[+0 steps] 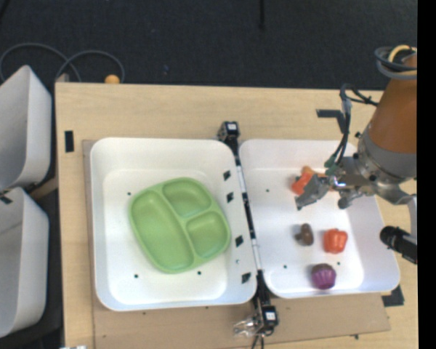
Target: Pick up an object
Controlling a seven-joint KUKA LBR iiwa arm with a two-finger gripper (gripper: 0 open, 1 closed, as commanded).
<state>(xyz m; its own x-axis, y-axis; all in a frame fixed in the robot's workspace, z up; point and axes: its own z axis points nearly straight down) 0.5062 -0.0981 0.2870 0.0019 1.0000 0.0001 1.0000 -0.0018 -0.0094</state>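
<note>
In the right bin (276,267) lie several small objects: an orange piece (302,179) near the middle, a brown lump (304,233), an orange-red pepper-like toy (335,240) and a purple round toy (323,275) near the front wall. The gripper (324,192) hangs over the right bin, just right of and slightly below the orange piece, with one dark finger (310,194) pointing left and down. I see nothing between the fingers.
The left bin (109,282) holds a green three-compartment plate (179,224). A black-clipped divider (241,209) runs between the two bins. The grey and orange arm (392,122) covers the right bin's far right part. White containers (14,129) stand left of the bench.
</note>
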